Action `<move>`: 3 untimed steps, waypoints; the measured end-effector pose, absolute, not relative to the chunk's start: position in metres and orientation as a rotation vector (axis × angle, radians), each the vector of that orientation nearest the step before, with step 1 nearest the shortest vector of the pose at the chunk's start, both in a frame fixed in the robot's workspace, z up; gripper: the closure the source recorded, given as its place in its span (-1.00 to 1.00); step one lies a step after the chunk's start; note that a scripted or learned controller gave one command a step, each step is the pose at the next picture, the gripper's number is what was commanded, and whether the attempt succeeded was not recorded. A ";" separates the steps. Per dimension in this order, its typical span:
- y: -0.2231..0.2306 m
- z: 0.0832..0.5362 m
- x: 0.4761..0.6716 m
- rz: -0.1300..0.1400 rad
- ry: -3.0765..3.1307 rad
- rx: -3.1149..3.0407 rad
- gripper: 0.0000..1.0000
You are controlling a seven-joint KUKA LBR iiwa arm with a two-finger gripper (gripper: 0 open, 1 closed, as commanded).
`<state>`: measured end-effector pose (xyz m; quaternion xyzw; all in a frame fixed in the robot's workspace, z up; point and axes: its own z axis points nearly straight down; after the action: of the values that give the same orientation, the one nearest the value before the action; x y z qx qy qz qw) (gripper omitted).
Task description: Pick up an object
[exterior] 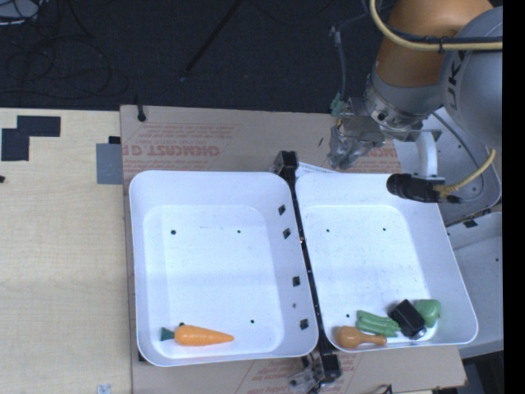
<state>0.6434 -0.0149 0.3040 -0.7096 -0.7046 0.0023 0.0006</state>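
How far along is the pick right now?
Nothing looks picked. The hand sits above the right bin's far rim, with no object seen in it. The carrot lies in the left bin; the green pieces and black block lie in the right. The whole grasp remains.

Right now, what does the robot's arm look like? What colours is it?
The arm is big, round and grey, with a shiny orange band above the wrist. A yellowish cable loops around the band, and another curves down its right side. A black tube-shaped part sticks out sideways on a white bracket. The gripper is small, metal-grey, with thin wires beside it.
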 end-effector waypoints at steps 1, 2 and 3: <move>0.050 0.345 0.644 -0.003 -2.227 -2.215 1.00; 0.092 0.320 0.643 0.006 -2.223 -2.214 1.00; 0.078 0.413 0.644 -0.008 -2.228 -2.222 1.00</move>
<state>0.6444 0.0777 0.4135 -0.7061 -0.7081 -0.0025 -0.0023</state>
